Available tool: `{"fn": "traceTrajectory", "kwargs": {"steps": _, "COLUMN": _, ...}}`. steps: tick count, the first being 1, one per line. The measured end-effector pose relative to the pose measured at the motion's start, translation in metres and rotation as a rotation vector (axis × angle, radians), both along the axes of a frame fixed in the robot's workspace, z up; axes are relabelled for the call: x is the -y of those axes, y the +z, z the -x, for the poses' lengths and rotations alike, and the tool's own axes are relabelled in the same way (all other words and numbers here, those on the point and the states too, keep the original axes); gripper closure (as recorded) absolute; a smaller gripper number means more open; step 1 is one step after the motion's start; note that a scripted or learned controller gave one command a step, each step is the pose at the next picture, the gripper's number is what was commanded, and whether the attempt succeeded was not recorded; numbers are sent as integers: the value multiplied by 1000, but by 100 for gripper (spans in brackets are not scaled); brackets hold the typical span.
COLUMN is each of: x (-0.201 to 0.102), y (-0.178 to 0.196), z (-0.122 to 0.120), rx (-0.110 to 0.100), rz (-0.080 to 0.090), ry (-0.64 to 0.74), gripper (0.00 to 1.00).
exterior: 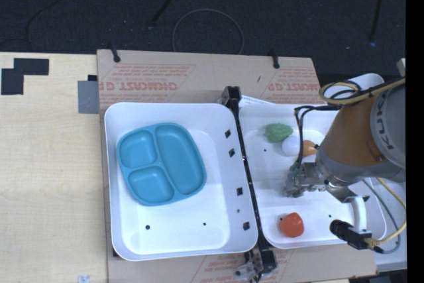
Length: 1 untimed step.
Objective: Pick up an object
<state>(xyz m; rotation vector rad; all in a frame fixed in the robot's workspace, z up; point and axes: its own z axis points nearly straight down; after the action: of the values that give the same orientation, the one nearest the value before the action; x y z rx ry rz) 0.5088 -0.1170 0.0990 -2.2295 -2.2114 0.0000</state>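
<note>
objects for picking lie in the right bin (265, 222), in the right half of the frame: a green lumpy thing (278, 132) near the bin's upper edge, a small white ball (290, 146) just below and to the right of it, a sliver of something orange (309, 147) beside the ball and partly hidden by my arm (354, 139), and a red-orange object (291, 225) near the bin's lower edge. my tool (296, 183) is down inside this bin, at the centre right of the frame, between the white ball above and the red-orange object below, apart from both. i cannot tell how far its jaws are spread, as the tip is small and dark against the bin floor, and i see nothing between them. the left bin (132, 235) holds a blue divided tray (161, 162) with three compartments, lying tilted in the bin's upper left part. both bins sit on a sheet of cardboard (199, 79) on the pale wooden tabletop (46, 175).
</note>
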Motion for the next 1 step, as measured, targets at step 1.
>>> {"fn": "traceTrajectory", "kwargs": {"steps": 1, "x": -5, "y": 52, "z": 8, "rx": 1, "rz": 0, "ry": 10, "gripper": 100}}
